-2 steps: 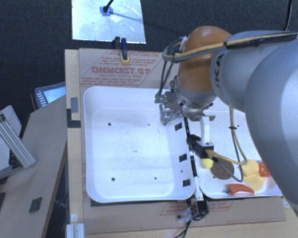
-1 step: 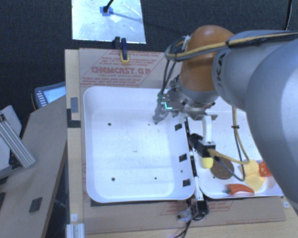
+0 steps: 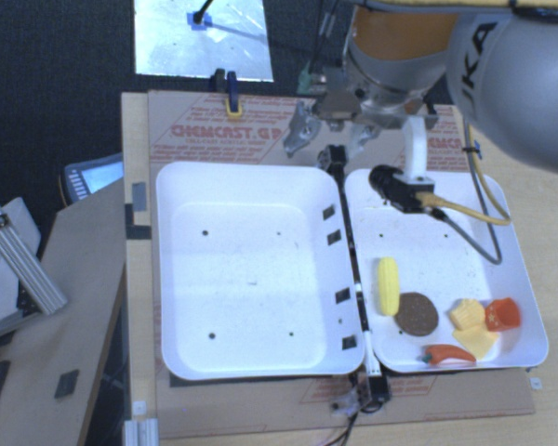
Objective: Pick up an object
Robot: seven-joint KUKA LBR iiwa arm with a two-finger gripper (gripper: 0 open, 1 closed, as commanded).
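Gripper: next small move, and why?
Probably swing the gripper toward the right bin's near end. It hangs at the bins' far edge with nothing between its fingers, while the corn cob, brown disc and other toys cluster there.

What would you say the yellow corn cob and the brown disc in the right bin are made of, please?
Corn cob: probably moulded plastic, given its even, saturated yellow and faint sheen. Brown disc: matte with a speckled face, perhaps plastic or rubbery foam; the look leaves it open.
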